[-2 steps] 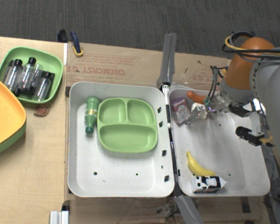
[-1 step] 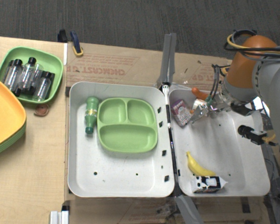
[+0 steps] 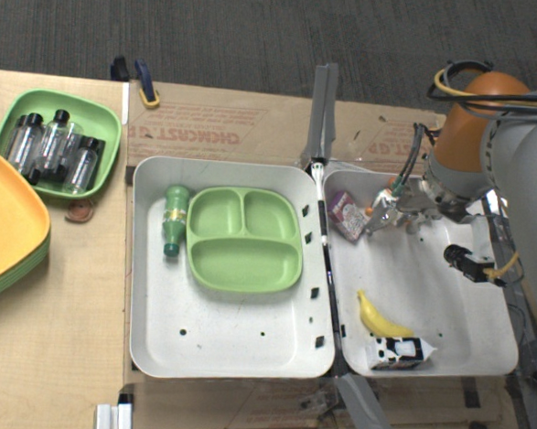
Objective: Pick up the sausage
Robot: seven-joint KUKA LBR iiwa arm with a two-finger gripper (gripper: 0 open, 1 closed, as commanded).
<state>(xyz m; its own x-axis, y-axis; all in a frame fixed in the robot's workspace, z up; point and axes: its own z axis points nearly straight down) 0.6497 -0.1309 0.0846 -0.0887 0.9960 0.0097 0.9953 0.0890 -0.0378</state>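
Gripper (image 3: 383, 211) is low in the right bin (image 3: 478, 361), at its far-left part. Jaw state: can't tell, the wrist blocks the tips. A small orange-pink piece (image 3: 377, 208) sits right at the tip. It may be the sausage, but it's too small to confirm, and whether it's gripped is unclear. A purple packet (image 3: 345, 214) is just left of the jaws, close to touching. A banana (image 3: 378, 318) lies well toward the camera from the jaws, with a black-and-white carton (image 3: 398, 352) against its near end. Further left of the jaws, across the bin wall, the left bin (image 3: 223, 343) holds a green divided plate (image 3: 245, 238) with a green bottle (image 3: 174, 218) just beyond its left edge.
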